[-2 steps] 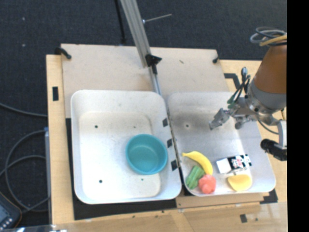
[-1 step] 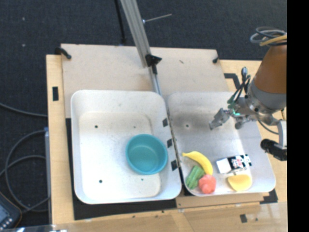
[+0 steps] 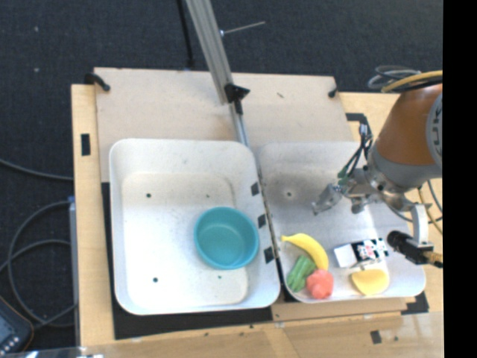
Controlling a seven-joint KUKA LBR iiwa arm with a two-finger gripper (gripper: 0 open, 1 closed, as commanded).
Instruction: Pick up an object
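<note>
The banana (image 3: 309, 247) lay in the right bin (image 3: 298, 170), touching the green vegetable (image 3: 299, 272) and near the red fruit (image 3: 320, 284). The gripper (image 3: 339, 198) hovered above, apparently open and empty; such crowding risked a glancing, failed grasp.

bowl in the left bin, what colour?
Teal-blue round plastic bowl, clearest in the camera view.
</note>
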